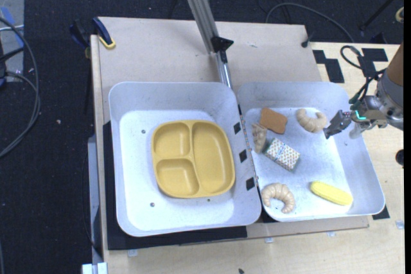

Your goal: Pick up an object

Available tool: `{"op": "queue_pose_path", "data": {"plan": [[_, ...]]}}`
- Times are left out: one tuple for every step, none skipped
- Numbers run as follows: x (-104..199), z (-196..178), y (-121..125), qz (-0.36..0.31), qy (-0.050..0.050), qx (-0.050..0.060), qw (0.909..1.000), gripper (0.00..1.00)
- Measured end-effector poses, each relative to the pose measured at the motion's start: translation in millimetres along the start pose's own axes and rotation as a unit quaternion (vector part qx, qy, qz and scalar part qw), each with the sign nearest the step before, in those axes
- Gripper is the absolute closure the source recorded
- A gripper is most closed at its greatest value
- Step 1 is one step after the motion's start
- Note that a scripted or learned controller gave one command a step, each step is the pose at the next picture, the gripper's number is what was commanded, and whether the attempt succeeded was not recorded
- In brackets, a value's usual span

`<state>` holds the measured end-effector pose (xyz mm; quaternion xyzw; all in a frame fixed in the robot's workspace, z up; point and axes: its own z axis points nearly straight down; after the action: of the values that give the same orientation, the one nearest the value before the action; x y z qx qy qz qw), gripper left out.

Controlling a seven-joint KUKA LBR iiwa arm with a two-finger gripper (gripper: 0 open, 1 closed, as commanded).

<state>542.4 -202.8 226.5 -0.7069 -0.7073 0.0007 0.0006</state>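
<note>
The right bin (359, 163) holds several small items: a brown block (274, 119), a pale croissant-shaped piece (311, 119), a patterned box (282, 154), a beige piece (259, 137) beside it, another croissant-shaped piece (279, 196) and a yellow banana-like piece (331, 193). My gripper (343, 124) hangs over the right bin's upper right part, just right of the pale croissant piece. Its dark fingers point left and nothing shows between them.
The left bin (128, 138) holds a yellow sectioned plate (192, 158). A metal pole (200, 3) slants down to the seam between the bins. Cables lie on the dark floor behind the bench.
</note>
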Motion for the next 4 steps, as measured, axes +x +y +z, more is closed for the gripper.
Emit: {"op": "queue_pose_path", "data": {"plan": [[0,-1,1,0.0,0.0,-0.001,1.0,0.0],[-1,53,-10,0.001,0.001,0.002,1.0,0.0],[-1,99,-18,0.001,0.001,0.002,1.0,0.0],[-1,132,-17,0.001,-0.001,-0.003,1.0,0.0]]}}
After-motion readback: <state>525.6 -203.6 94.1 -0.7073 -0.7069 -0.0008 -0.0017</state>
